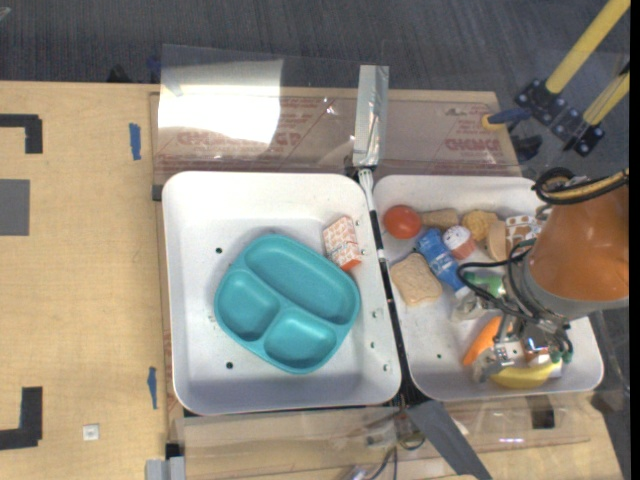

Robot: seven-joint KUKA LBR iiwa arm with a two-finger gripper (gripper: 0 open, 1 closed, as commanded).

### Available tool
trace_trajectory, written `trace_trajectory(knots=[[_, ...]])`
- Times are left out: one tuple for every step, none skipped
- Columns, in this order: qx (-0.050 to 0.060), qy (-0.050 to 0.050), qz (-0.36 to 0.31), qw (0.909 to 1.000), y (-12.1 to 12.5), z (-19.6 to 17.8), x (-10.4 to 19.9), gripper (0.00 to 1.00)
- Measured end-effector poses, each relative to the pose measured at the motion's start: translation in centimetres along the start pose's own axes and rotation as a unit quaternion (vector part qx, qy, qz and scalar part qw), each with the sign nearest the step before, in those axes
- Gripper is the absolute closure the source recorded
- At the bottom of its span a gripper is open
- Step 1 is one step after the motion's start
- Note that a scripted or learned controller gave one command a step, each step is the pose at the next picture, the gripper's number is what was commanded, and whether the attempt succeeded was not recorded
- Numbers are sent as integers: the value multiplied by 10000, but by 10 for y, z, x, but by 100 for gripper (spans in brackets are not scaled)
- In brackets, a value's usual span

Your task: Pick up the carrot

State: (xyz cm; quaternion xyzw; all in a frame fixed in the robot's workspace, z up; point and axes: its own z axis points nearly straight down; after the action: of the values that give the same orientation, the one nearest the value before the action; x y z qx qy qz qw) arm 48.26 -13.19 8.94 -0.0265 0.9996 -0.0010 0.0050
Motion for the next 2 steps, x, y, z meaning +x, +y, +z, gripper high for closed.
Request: trace_trajectory(knots=[[9,-2,60,10000,22,0,-7,0],[0,5,726,9974,-15,-53,-40,0]])
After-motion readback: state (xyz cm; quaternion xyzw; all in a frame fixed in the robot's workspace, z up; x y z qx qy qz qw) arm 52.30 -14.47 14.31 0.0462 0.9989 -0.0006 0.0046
